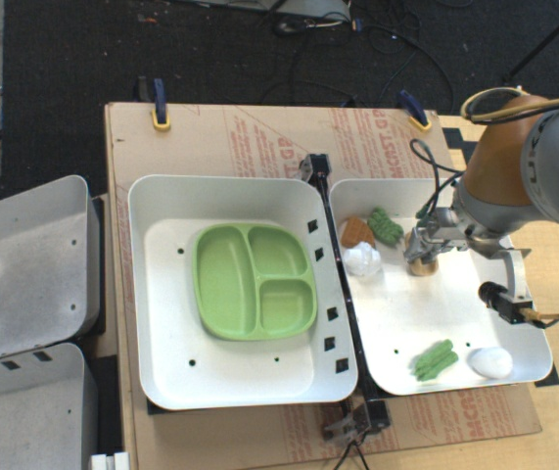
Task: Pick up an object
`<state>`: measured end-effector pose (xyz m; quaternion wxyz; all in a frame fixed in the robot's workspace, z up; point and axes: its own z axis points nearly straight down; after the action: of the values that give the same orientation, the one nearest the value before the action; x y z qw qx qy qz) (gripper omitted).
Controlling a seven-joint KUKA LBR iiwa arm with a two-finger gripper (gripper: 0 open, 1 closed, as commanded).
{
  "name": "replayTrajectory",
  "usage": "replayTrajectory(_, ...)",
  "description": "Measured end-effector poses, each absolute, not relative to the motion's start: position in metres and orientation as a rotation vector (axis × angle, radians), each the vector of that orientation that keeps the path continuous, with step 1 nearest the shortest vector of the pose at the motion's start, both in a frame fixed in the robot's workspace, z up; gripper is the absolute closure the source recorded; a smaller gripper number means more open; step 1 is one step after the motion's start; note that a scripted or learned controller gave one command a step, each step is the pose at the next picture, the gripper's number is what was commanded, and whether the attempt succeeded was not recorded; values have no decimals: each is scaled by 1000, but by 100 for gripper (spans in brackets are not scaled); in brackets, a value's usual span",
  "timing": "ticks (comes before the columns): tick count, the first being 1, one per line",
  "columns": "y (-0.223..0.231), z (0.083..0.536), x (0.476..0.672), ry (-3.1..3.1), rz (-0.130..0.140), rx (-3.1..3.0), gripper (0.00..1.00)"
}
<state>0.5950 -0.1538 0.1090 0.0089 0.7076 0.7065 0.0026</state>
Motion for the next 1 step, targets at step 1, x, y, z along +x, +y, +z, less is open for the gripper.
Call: replayTrajectory(1,-155,151,595,2220,3,2218,100)
